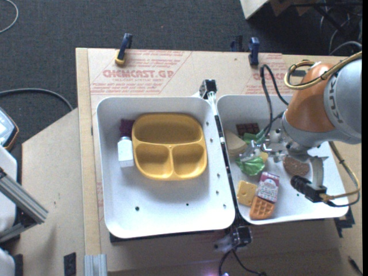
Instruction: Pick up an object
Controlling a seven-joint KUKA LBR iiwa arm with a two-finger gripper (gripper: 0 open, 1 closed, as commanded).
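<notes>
Two bins (115, 200) are being shown. Green food (251, 165) is being touched by the gripper (260, 149); whether it is being gripped cannot be told. A waffle (262, 207) is lying just below.

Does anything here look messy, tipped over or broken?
Nothing looks broken or spilled. The yellow tray sits flat in the left bin, with a small white bottle beside it. The toy foods in the right bin lie jumbled together, the waffle near the front edge, but that seems deliberate.
</notes>
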